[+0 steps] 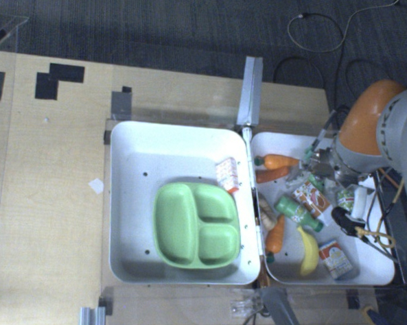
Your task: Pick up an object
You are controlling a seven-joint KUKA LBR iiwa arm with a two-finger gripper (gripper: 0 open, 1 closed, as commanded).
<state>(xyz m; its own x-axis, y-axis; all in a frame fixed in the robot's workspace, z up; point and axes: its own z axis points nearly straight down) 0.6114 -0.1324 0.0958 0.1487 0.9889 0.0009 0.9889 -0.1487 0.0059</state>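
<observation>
The right bin (382, 276) is full of small things to pick from. A banana (309, 251) lies near its front. Just beside it, to the right, is a small box (336, 259). A green bottle (298, 211) lies in the middle, with a bright packet (313, 197) touching it. Two carrots are here too: one (280, 162) at the back and one (275, 234) by the left wall.

The pincer (318, 167) is low over the back of this bin, close to the back carrot and the packet. The arm (391, 128) covers much of it, so I cannot tell how it is set. I see nothing lifted, so the picking looks not yet done. I think it must take hold of one thing and raise it.

The left bin (121, 208) holds a green tray (196, 225) and a small wrapper (227, 173). Both bins sit on the worktop (43, 203).
</observation>
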